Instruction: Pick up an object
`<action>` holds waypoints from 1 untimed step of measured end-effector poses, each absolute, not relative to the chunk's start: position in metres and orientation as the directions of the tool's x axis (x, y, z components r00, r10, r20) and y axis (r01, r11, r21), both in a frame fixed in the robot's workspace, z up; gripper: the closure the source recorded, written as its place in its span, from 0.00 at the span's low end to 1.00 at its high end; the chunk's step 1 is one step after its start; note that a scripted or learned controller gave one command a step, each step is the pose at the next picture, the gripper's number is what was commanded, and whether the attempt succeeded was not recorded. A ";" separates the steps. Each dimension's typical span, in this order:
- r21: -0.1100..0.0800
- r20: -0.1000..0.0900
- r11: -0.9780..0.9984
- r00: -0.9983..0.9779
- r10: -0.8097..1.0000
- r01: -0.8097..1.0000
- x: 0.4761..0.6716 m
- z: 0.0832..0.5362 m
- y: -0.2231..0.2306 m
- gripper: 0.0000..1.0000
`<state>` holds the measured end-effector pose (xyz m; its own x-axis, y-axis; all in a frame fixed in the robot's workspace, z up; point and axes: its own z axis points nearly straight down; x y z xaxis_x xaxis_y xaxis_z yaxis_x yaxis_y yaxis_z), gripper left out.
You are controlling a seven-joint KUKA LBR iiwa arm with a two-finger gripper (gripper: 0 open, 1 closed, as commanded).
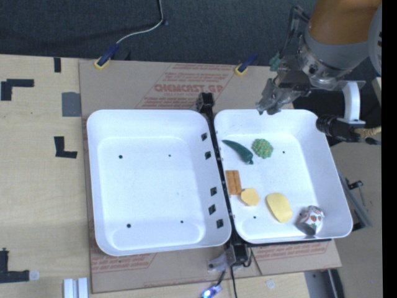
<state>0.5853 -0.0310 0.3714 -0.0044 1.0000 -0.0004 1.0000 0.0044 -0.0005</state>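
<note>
The right bin (322,160) holds a green bumpy ball (262,148), a dark green pepper-like piece (239,151), an orange waffle-like bar (233,182), a small yellow round piece (250,197), a yellow oval piece (280,207) and a grey and red crumpled object (311,220). My gripper (271,106) hangs above the bin's far edge, up and slightly right of the green ball, apart from all the objects. Nothing shows between its fingertips.
The left bin (149,179) sits beside the right one, joined by a black clip strip (214,172). Both rest on a cardboard sheet (180,89). A cable and clamps (107,56) lie at the back.
</note>
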 end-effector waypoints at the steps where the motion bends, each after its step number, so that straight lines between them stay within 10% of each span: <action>1: 0.004 0.001 0.005 -0.005 1.000 1.000 0.562 0.422 -0.003 1.00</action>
